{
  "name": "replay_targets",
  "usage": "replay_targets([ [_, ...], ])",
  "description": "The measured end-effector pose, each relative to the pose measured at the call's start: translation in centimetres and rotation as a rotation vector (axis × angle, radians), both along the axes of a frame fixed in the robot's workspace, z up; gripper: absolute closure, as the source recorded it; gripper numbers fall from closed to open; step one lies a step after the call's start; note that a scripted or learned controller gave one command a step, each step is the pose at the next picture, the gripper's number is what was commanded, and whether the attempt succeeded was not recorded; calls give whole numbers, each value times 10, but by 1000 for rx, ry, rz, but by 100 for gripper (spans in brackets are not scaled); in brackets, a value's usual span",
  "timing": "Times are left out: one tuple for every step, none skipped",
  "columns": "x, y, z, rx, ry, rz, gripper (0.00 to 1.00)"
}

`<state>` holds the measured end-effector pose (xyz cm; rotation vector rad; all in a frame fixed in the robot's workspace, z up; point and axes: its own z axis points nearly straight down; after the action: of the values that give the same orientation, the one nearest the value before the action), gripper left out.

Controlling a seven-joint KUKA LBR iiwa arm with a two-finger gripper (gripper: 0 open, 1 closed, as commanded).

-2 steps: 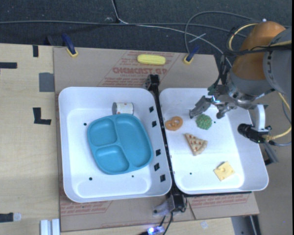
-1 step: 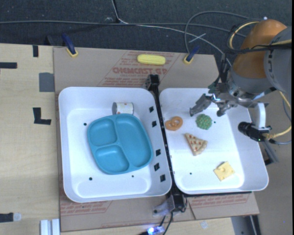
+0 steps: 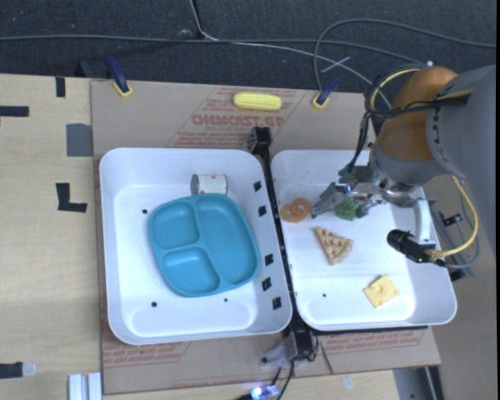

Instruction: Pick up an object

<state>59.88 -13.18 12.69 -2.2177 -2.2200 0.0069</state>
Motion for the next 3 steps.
replay_targets([
  [1,-1,-41,-5,-7,0,0],
  [2,-1,-29,-5,-12,1,100],
  [0,1,34,0,-9,1,100],
])
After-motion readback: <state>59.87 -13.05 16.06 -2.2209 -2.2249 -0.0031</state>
